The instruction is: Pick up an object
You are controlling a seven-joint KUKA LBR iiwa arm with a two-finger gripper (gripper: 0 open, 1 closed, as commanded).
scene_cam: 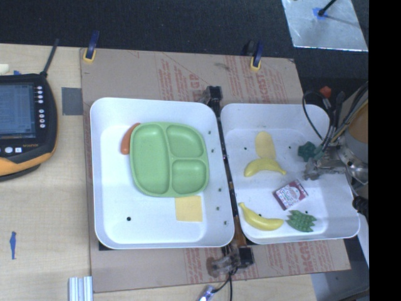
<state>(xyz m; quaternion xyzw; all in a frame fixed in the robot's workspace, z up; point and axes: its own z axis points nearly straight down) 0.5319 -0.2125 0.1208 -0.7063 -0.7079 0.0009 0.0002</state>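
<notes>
- Progress: no pick is evident. Every visible item lies on a bin floor; nothing is seen lifted. In my judgement the grasp itself is all left to do.
- Gripper (315, 170): low over the right bin (338, 231), at that bin's 3 o'clock edge. Whether the fingers are spread or closed, I cannot tell; the metal parts blur together there, and nothing can be seen between them.
- Nearest candidate: a small dark green piece (306, 150), touching or just beside the gripper at its 11 o'clock. Contact cannot be confirmed.
- Right bin, other contents: a pale yellow banana-shaped piece (264, 157) at 12 o'clock of centre; a red-and-white packet (290, 195) near centre; a bright yellow banana (259, 219) at 7 o'clock; a green leafy toy (301, 221) at 5 o'clock, just beside the packet.
- Left bin (113, 231): a green divided tray (169, 158) at centre; an orange object (126, 140) partly under its 9 o'clock edge; a yellow square (189, 209) touching its 5 o'clock edge.
- Worktop (37, 231): a handheld control pendant (22, 124) at 9 o'clock, well apart from both bins.
</notes>
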